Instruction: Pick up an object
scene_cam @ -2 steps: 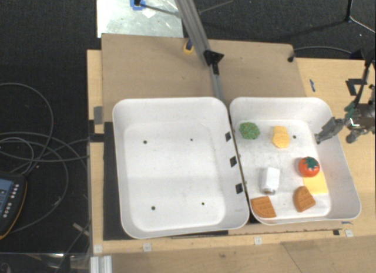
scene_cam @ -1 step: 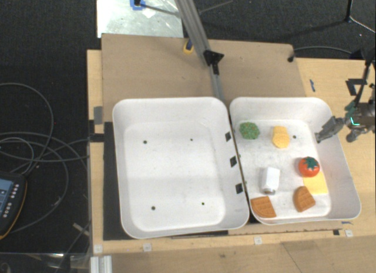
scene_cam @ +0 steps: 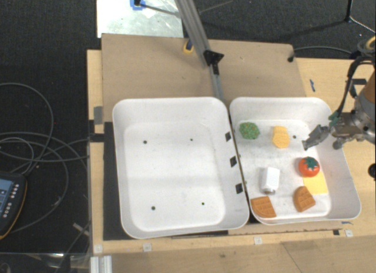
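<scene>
The right bin [scene_cam: 346, 192] holds several small items: a green broccoli-like piece [scene_cam: 249, 130], a yellow-orange piece [scene_cam: 281, 137], a red tomato [scene_cam: 309, 166] resting against a flat yellow block [scene_cam: 318, 184], a white cup-like object [scene_cam: 269, 179], a brown bread-like piece [scene_cam: 304, 198] and an orange biscuit [scene_cam: 264, 207]. My gripper [scene_cam: 325, 141] hangs over the bin's right side, above and slightly right of the tomato. Its fingers are spread, with nothing between them.
The left bin [scene_cam: 126, 148] sits beside the right one, joined by black clips along the shared edge. A grey pole [scene_cam: 194, 19] slants in from the top toward the bins' back. Cables lie on the floor at left.
</scene>
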Tool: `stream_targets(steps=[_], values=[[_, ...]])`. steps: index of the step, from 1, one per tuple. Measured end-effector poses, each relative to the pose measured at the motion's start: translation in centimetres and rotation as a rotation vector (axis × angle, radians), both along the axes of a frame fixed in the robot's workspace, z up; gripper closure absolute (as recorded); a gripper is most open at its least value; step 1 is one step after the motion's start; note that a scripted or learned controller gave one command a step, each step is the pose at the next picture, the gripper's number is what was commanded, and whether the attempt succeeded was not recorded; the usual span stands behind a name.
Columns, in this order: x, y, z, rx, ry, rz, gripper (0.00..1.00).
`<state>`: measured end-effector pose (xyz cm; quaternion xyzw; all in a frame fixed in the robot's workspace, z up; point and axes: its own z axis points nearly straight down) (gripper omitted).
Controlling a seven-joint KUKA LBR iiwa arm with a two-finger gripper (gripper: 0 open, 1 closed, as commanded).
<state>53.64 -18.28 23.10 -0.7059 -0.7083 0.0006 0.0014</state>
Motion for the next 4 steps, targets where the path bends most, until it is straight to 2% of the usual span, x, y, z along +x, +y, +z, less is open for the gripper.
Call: stream_targets(steps=[1, 2, 3, 4], values=[[0.3, -0.9, -4.8, -0.001, 0.000, -0.003, 0.00], [-0.4, -0.1, -9.8, 0.001, 0.001, -0.002, 0.00], [-0.2, -0.2, -8.5, -0.002, -0.007, -0.001, 1.00], [0.7, -0.4, -3.8, -0.003, -0.009, 0.001, 1.00]])
